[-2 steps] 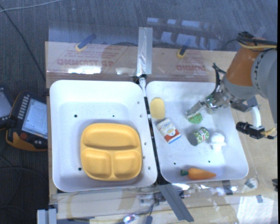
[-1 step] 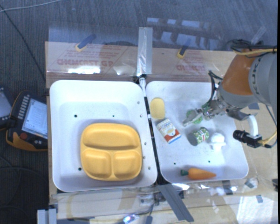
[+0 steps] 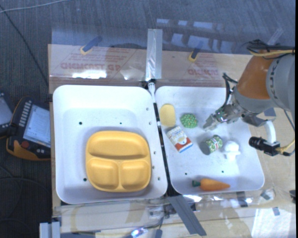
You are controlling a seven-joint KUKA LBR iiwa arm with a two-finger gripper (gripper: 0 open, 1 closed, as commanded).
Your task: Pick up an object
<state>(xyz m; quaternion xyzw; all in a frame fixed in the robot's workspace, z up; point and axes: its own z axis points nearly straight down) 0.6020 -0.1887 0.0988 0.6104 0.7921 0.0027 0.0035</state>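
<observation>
Green-labelled can (image 3: 213, 144) just below-left of gripper (image 3: 217, 118), nothing between the fingers, spread narrow. Needs a short drop toward the near rim of right bin (image 3: 248, 182).

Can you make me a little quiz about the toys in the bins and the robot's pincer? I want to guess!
1. True or false: the yellow divided tray lies in the left bin.
2. Which toy lies closest to the near edge of the right bin? A) the green ball B) the toy carrot C) the small carton
3. Fill in: the pincer hangs over the ____ bin, with no toy between its fingers.

Key:
1. True.
2. B, the toy carrot.
3. Right. The pincer sits above the small green can and the white toy.
</observation>
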